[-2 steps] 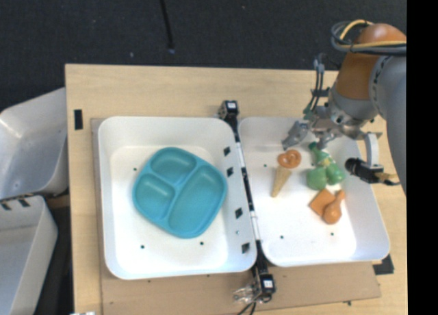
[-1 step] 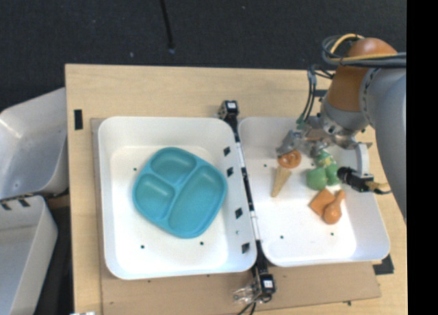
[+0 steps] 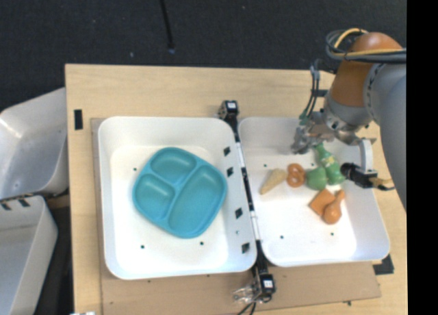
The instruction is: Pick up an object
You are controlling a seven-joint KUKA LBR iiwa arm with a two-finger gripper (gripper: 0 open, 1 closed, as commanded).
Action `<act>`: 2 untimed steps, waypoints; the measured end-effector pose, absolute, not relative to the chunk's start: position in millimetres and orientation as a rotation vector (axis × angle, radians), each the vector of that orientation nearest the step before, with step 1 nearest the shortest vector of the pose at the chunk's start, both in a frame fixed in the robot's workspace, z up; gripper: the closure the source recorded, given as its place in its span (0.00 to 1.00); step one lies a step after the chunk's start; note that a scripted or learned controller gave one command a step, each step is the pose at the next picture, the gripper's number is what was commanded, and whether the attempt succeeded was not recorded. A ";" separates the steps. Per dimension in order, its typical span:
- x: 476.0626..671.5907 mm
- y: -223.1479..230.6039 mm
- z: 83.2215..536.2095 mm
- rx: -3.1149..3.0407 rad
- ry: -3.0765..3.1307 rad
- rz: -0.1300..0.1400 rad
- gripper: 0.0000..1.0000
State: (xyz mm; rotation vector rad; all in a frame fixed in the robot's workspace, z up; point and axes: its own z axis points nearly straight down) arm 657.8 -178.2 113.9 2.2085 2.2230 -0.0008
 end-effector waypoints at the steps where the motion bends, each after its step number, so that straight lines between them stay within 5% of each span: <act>1: 667.2 -173.9 173.2 2.213 2.221 0.007 1.00; 2: 669.9 -166.2 222.3 2.213 2.222 0.006 1.00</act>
